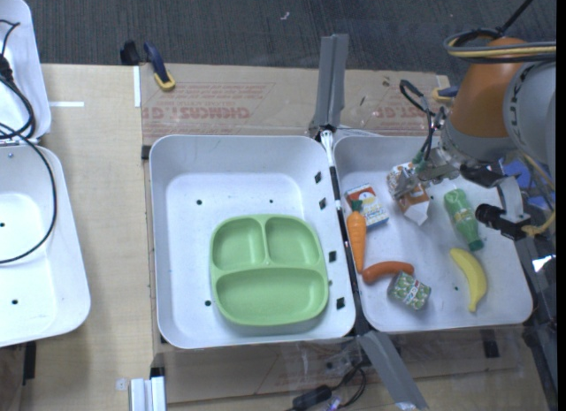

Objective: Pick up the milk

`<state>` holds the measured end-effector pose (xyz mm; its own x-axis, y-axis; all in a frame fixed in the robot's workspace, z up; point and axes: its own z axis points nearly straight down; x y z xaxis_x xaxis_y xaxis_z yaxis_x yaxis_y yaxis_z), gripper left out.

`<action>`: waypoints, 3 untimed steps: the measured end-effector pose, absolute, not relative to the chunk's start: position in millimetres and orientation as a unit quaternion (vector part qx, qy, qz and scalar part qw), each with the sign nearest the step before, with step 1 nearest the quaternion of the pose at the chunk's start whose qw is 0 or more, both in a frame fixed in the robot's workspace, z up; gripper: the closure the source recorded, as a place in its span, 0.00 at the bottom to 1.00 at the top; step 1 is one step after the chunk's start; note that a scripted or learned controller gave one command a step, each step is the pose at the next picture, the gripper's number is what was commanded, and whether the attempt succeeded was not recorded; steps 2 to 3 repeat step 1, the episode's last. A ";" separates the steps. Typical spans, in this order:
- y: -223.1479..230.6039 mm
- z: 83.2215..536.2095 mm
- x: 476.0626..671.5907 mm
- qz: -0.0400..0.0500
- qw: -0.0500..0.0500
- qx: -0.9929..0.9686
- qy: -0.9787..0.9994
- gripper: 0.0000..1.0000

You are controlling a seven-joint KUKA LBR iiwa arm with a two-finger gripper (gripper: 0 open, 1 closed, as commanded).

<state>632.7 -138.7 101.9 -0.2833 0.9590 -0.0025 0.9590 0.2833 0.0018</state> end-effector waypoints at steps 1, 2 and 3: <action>-5.0 205.2 614.4 -0.001 0.000 0.618 0.786 1.00; -5.0 205.2 614.4 -0.001 0.000 0.618 0.786 1.00; -5.0 205.2 614.4 -0.001 0.000 0.618 0.786 1.00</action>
